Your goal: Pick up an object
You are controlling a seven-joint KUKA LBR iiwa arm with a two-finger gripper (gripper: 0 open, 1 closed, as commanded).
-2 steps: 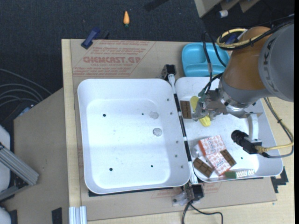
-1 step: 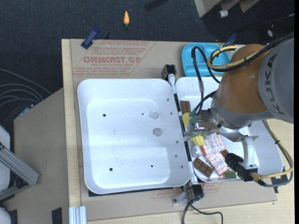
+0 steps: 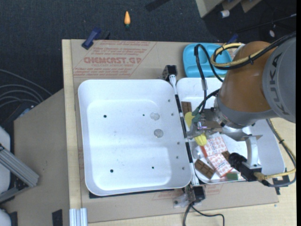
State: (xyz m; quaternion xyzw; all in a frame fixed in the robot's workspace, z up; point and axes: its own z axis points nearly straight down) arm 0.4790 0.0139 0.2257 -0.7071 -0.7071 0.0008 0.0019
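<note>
Camera view: arm is down in the right bin (image 3: 277, 147), wrist and orange band covering the gripper (image 3: 203, 126). Can't tell its state or whether it has anything.

Candidate objects sit clustered right at the tool, against the bin's left wall:
- 1 yellow piece (image 3: 201, 139), just below the tool, near touching
- 1 red-and-white patterned packet (image 3: 217, 153), just beyond that, lying flat
- 2 brown bars: brown bar (image 3: 187, 107) just above the tool, second brown bar (image 3: 203, 167) below the packet

My read: all light. Packet looks like thin, soft wrapping, likely slippery and crumples, so pinch across its short edges. Bars look stiff; grab across the narrow width. Yellow piece is small and easy to knock away.

Left bin (image 3: 94, 107): 2 small grey discs (image 3: 156, 125), well away from the tool.

Bins: 2.
</note>
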